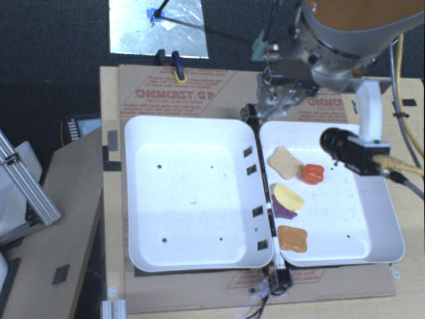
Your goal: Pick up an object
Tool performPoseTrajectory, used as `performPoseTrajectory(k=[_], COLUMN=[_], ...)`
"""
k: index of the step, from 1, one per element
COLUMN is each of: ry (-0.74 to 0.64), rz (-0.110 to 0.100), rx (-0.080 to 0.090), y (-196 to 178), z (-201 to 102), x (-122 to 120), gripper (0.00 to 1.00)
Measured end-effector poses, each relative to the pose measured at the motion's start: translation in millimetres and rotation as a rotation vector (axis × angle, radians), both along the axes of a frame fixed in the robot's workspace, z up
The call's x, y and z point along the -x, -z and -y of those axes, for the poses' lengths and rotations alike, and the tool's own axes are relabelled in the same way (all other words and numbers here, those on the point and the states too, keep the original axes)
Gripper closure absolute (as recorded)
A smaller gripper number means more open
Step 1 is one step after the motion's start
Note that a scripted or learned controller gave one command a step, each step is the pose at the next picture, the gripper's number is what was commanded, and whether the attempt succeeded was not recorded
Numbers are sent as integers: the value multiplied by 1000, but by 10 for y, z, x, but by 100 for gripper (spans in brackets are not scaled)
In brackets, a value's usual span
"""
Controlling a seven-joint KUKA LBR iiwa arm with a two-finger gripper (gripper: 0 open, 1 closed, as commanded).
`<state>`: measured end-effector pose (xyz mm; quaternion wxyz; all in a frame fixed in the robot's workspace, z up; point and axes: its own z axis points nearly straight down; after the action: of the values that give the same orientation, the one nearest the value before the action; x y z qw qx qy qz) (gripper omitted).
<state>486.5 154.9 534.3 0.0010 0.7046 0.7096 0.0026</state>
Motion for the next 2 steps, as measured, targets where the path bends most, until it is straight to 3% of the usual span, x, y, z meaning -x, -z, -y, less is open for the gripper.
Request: performPoseTrajectory(k=[2], ry=[0], rz=[-5], rx=[2], y=[93], z=[-810], x=[4], gripper=[100])
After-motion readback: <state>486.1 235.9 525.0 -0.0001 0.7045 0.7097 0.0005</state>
